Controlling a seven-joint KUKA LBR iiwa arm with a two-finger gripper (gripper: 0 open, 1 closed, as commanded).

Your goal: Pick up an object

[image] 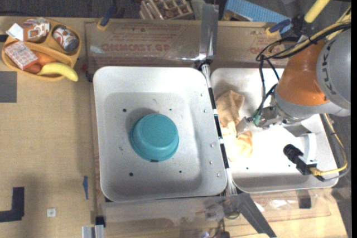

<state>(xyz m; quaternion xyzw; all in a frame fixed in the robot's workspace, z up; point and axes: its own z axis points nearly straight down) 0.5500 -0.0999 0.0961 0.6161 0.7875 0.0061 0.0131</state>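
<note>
You can't tell how the gripper (249,126) jaws stand, so it may snag the cloth (230,110) loosely and drop it

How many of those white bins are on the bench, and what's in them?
2. The left bin holds an upside-down teal bowl. The right bin holds a crumpled tan cloth, with the gripper beside it; the arm may hide more.
</note>
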